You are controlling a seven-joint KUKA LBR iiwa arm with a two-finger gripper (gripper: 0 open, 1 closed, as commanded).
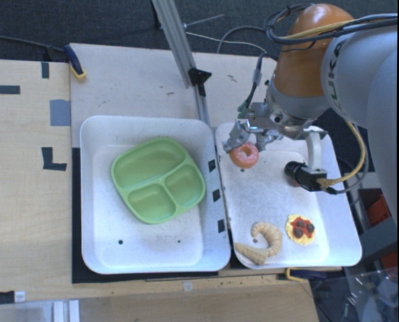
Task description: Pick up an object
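Observation:
A pink-orange toy doughnut [244, 156] hangs at the upper left of the right bin [333, 206], right below my gripper [247, 141]. The grey fingers [235, 137] reach down onto the doughnut's top and appear to be shut on it. A tan croissant [263, 241] lies at the front of the same bin, with a small yellow tart with red berries [301, 229] beside it on the right. The grey arm with its orange band [313, 39] comes in from the upper right.
A green three-compartment plate [158, 179] lies in the left bin [95, 200]. A slanted metal pole [179, 39] ends at the bins' back edge. A black camera unit [305, 175] on the wrist hangs over the right bin's middle.

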